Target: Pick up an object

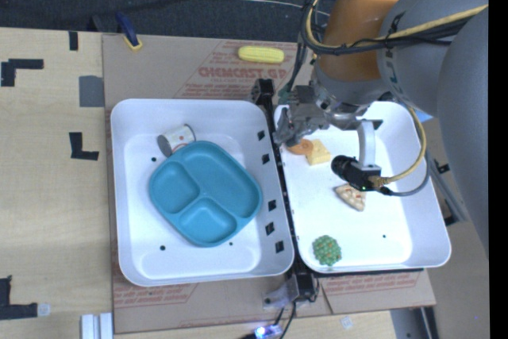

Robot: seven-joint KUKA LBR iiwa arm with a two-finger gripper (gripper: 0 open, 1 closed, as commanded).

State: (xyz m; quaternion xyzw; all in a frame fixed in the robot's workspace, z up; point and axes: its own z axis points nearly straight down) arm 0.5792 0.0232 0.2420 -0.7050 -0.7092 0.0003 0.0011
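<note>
Arm: smooth grey casing with a rounded, glossy orange band above the wrist. Yellow and black cables loop around the band and trail down to a small black cylindrical fitting. Wrist hardware is dark grey metal with a white bracket.

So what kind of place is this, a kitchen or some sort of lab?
Most likely a robotics lab bench, not a kitchen. A grey arm with an orange band reaches over two shallow white bins holding toy-like items, such as a blue divided plastic plate; the bins sit on cardboard, with cables about.
</note>
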